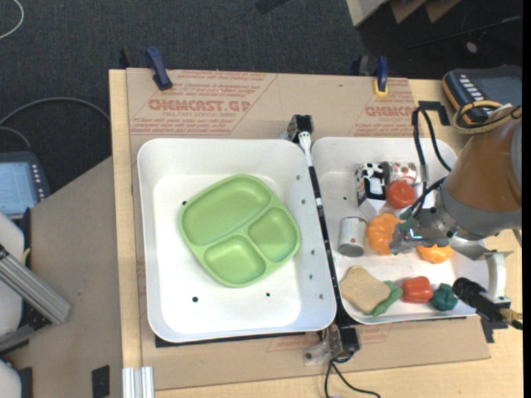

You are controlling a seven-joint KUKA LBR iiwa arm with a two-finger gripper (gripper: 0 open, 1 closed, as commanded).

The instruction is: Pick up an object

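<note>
Gripper low in right bin, maybe touching orange toy.

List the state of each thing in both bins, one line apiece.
green divided plate: upright, lying flat in the left bin, its compartments bare.
slice of bread: flat, at the right bin's near edge.
grey cup: tipped on its side.
orange pepper: resting beside the gripper.
red tomato: sitting loose, nothing gripping it.
gripper: low among the toys; grip unclear.
</note>
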